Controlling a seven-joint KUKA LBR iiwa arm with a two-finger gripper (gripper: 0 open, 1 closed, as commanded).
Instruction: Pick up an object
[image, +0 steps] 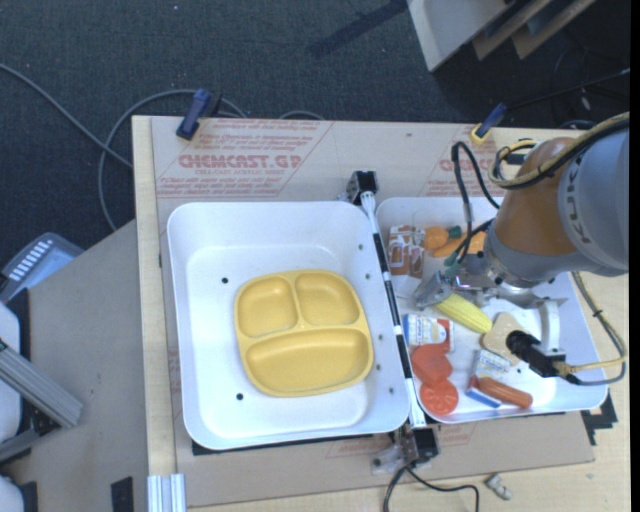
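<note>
Down low in the crowded right white plastic bin (590, 400) with the two-finger metal gripper (447, 287), beside a yellow corn cob (466, 312), grip state impossible to tell.

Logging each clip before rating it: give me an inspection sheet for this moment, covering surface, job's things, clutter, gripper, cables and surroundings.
Surface: bench with printed protective film, bearing the left bin and right bin side by side.
Job's things: right bin holds toy food, including a corn cob, red slices, a hot dog, a small carton and a brown packet.
Clutter: yellow divided plate in the left bin.
Gripper: gripper low over the right bin near the corn cob; jaws' state unclear.
Cables: black cables along the arm; a cord on the floor.
Surroundings: dark carpet; blue clamps at the bench's far edge.
</note>
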